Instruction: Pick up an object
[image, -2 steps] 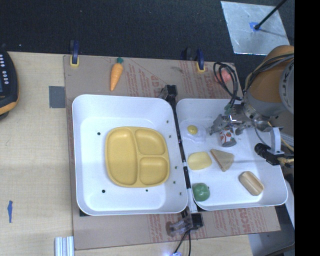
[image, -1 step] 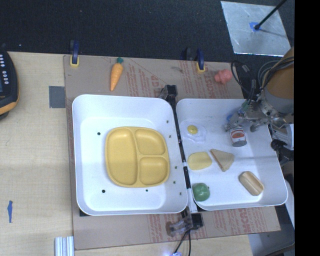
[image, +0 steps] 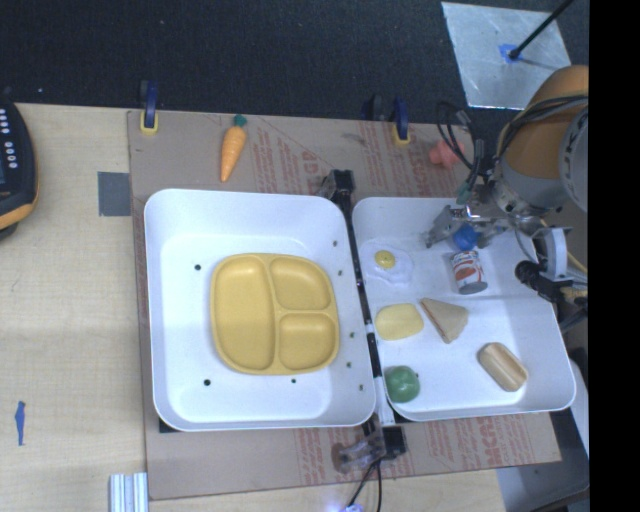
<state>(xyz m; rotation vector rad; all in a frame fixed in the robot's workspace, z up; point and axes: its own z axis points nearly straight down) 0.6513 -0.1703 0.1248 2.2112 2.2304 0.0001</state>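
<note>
In the right bin (image: 535, 395) lie several toy foods. A small can (image: 467, 271) with a red label is near the back. In front of it rests a tan wedge (image: 446, 318), with a pale yellow lump (image: 399, 321) to its left. A fried egg (image: 385, 261) sits at the back left, a green round piece (image: 402, 383) at the front left and a bread roll (image: 502, 365) at the front right. My gripper (image: 460, 228) hangs over the back of this bin, just behind and above the can, with nothing visibly held.
The left bin (image: 175, 380) holds a yellow divided plate (image: 275, 312). A toy carrot (image: 232, 148) and a small pink item (image: 443, 154) lie on the brown board behind the bins. A dark device (image: 15, 165) sits at the far left edge.
</note>
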